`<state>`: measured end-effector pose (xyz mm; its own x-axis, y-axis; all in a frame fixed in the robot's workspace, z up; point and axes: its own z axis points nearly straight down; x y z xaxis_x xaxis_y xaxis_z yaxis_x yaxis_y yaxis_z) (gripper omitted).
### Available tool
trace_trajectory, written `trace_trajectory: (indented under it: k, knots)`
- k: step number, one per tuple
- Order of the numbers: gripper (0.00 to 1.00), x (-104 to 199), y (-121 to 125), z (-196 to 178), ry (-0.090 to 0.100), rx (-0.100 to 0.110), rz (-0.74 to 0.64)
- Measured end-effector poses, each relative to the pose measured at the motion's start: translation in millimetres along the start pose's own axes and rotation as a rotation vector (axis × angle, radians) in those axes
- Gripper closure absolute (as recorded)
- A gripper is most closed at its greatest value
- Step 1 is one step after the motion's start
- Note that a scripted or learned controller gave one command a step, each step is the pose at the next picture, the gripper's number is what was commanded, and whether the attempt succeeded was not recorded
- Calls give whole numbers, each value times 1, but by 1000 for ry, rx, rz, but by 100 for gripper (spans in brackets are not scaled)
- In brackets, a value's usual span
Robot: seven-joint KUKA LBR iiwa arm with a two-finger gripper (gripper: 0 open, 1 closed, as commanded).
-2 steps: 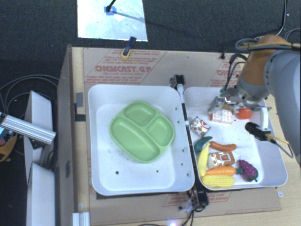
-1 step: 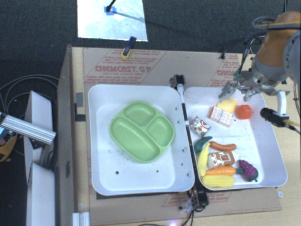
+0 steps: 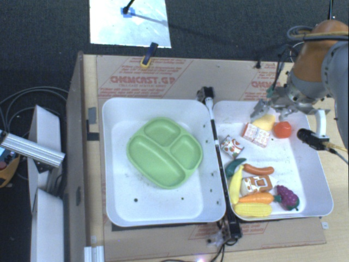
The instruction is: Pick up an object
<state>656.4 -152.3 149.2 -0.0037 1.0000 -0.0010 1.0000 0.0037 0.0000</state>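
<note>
Jaws (image 3: 271, 112) spread over the yellow toy (image 3: 264, 123) (right bin (image 3: 322, 184)), gripping nothing.

A green divided plate (image 3: 164, 152) lies in the left white bin (image 3: 117, 201)

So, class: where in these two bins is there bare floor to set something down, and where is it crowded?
Left bin: bare floor rings the green divided plate, widest along the near edge and far corners. Right bin: crowded near the divider, where banana, hot dog, carrot, corn and grapes cluster; a bare strip runs along its right wall.
</note>
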Motion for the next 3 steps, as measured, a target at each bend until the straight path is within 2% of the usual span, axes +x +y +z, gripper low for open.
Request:
trace_trajectory:
  k: [1, 2, 3]
  knots:
    - [0, -11, -9, -15, 0, -1, 2]
    - [0, -23, -15, 24, 0, 3, 3]
    - [0, -26, -10, 37, 4, -7, -4]
